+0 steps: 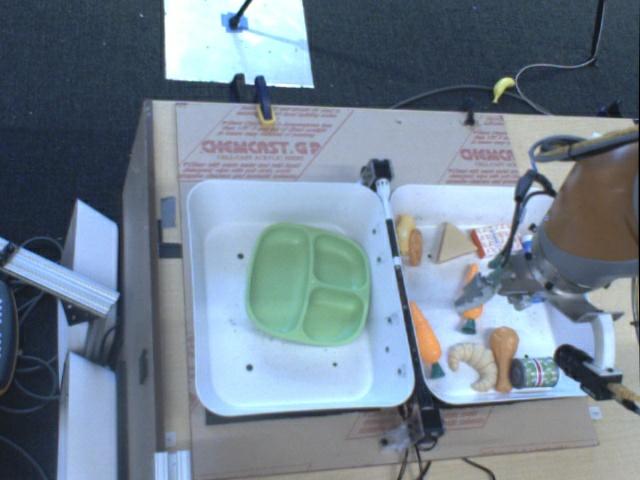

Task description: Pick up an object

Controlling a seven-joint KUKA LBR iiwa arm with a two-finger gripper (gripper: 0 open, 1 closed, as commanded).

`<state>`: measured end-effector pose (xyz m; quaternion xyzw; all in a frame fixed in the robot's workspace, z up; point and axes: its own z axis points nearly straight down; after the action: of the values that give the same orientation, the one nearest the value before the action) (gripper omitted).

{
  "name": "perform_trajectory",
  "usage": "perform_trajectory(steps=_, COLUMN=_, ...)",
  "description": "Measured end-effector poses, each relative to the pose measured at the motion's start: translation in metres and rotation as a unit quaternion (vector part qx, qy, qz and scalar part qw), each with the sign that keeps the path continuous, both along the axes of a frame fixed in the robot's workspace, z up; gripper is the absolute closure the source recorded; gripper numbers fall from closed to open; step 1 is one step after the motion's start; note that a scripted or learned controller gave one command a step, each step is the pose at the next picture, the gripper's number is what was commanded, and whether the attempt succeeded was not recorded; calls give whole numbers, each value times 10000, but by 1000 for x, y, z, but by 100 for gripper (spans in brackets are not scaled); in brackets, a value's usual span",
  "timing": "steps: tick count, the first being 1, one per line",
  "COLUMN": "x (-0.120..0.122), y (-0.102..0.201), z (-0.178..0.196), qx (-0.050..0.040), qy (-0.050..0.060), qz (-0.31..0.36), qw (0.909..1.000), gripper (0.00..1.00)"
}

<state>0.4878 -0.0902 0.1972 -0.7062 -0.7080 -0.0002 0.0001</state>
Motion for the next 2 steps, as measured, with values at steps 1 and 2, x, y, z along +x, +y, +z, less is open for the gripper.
perform_trajectory(steps=1, x=49, y=-15, z=-112, qx=-3, qy=-3, qz=-7, qw=10000, gripper=0)
perform_trajectory(steps=2, x=50, y=-15, z=-101, qx=-3, qy=-13, qz=-2, qw=10000, gripper=100)
